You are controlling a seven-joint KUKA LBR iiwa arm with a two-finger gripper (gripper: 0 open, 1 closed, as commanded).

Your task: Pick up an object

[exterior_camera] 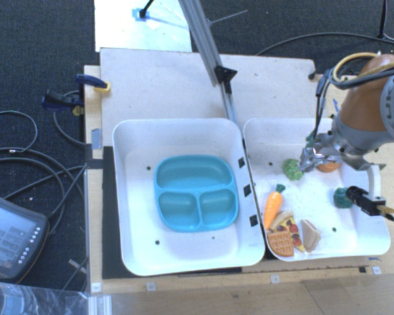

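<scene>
1. two shallow white bins are seen side by side on the surface (164, 77). the left bin (134, 176) holds a blue divided plate (197, 192), set near its middle.
2. the right bin (381, 238) carries the toy food, so any candidate for the pick is judged to lie there: a green broccoli (291, 169), a carrot (272, 207), a waffle (280, 243), a pizza slice (293, 228), a piece of bread (310, 235), a dark green piece (342, 197) and an orange item (328, 167).
3. the end effector (311, 157) is lowered into the upper part of the right bin, just beside the broccoli and close to the orange item, which is partly hidden by the wrist.
4. whether the end effector is released or clenched cannot be told; nothing is seen to be grasped.
5. the pose is judged to be an approach to the broccoli or the orange item, since both sit apart from the crowded lower corner.
6. the carrot, waffle, pizza slice and bread are bunched along the lower left wall, where a clean grasp is judged harder.
</scene>
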